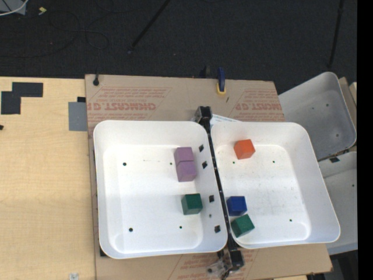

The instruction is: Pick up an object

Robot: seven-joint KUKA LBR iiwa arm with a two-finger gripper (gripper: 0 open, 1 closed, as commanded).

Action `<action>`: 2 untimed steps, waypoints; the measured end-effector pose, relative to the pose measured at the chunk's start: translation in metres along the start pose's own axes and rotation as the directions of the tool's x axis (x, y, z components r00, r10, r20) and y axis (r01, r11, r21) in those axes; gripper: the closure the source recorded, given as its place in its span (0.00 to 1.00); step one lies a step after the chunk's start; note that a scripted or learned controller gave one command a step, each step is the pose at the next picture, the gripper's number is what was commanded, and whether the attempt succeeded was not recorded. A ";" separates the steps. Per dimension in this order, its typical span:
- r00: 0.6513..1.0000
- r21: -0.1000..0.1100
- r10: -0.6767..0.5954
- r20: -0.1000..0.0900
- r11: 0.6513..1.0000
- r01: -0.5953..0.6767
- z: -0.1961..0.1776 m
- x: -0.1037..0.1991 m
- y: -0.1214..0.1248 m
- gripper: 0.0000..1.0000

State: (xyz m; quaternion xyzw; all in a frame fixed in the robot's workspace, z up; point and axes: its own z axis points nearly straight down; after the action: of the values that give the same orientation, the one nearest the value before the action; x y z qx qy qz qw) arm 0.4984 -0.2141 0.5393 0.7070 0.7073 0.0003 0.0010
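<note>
The left bin (pixel 116 214) holds a pale purple block (pixel 185 164) near its right wall and a dark green cube (pixel 191 203) below it. In the right bin (pixel 309 214) an orange cube (pixel 244 149) lies toward the back left. A blue cube (pixel 236 205) and a green cube (pixel 243 224) sit close together at that bin's front left corner.
Both bins rest on a cardboard sheet (pixel 145 101) on a wooden bench (pixel 41 185). Black clips run along the divide between the bins (pixel 211 179). A grey metal plate (pixel 326 109) stands at the right. Dark floor with cables lies behind.
</note>
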 end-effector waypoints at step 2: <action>1.000 -0.005 -0.002 0.003 1.000 0.002 0.020 0.001 0.073 1.00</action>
State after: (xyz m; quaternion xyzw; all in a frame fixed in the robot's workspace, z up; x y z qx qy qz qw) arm 0.5713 -0.2134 0.5192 0.7061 0.7081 0.0011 0.0040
